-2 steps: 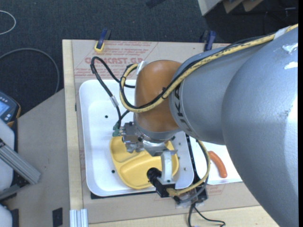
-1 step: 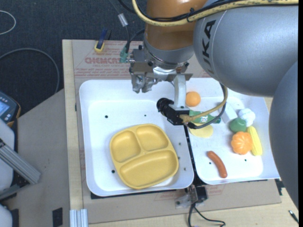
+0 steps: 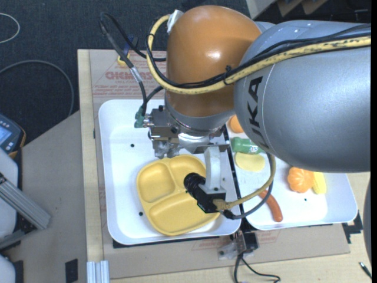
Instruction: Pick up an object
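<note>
yellow plate in the near bin, arm low over it

yellow plate (image 3: pixel 160 194): divided into sections, lying flat in the bin on the view's left (image 3: pixel 113 175), toward that bin's front right. its right part is covered by robot hardware; the rest is in plain sight.

gripper (image 3: pixel 166 146): hangs under the arm's (image 3: pixel 306 93) orange dome, just behind the plate's back edge, over the bin floor. most of it is hidden by the wrist, so i cannot tell whether it is apart or together. nothing seen clamped in it.

bin on the view's right (image 3: pixel 339 208): small orange fruit (image 3: pixel 299 180) with a yellow piece (image 3: pixel 318 183) touching its right side; an orange sausage (image 3: pixel 274 208) near the front edge; a green item (image 3: pixel 244 145) and a pale yellow disc (image 3: pixel 252 161) just beside each other by the divide between the bins. another orange bit (image 3: pixel 235 124) peeks out from under the arm, kind unclear.

both bins sit side by side on a pale wooden bench (image 3: pixel 93 99).
</note>
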